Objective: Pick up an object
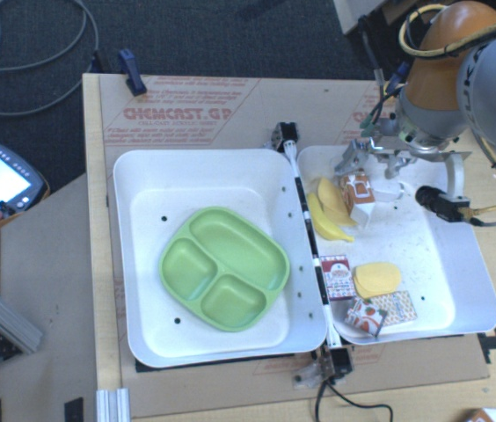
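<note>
My gripper (pixel 373 167) hangs over the far left part of the right bin (pixel 459 262), below the orange-banded wrist. It is open, with one finger on each side and nothing clearly held between them. A small brown and white carton (pixel 358 193) sits just in front of it, touching a yellow banana (pixel 327 209) that lies along the bin's left wall. Nearer the front lie a red and white packet (pixel 335 278), a yellow block (pixel 377 280) and a patterned red carton (pixel 380 313).
The left bin (pixel 142 183) holds a green divided plate (pixel 223 267). A black clip (pixel 285 134) sits at the far end of the wall between the bins. A blue clamp (pixel 131 71) grips the bench's far edge. Cables hang near the wrist at the right.
</note>
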Available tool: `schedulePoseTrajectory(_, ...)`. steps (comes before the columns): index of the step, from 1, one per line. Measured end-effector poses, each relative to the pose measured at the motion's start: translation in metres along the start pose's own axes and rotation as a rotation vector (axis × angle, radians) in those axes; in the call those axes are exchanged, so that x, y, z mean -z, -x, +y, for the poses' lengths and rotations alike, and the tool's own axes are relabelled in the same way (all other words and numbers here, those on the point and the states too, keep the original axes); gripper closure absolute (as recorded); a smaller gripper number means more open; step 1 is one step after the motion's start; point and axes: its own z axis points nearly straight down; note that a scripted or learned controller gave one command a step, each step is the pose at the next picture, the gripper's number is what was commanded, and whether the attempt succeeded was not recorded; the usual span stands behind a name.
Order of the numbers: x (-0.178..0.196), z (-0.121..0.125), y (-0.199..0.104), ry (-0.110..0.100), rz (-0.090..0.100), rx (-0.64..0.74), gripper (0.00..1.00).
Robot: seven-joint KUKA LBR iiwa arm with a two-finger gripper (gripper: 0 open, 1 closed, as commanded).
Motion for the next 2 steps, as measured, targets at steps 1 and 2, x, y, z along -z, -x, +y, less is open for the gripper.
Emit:
schedulePoseTrajectory(1, -0.052, -0.004, -0.005, 0.014, -0.006, 0.000, 0.00)
schedulePoseTrajectory(2, -0.060, 0.016, 0.000, 0.011, -0.006, 0.000, 0.00)
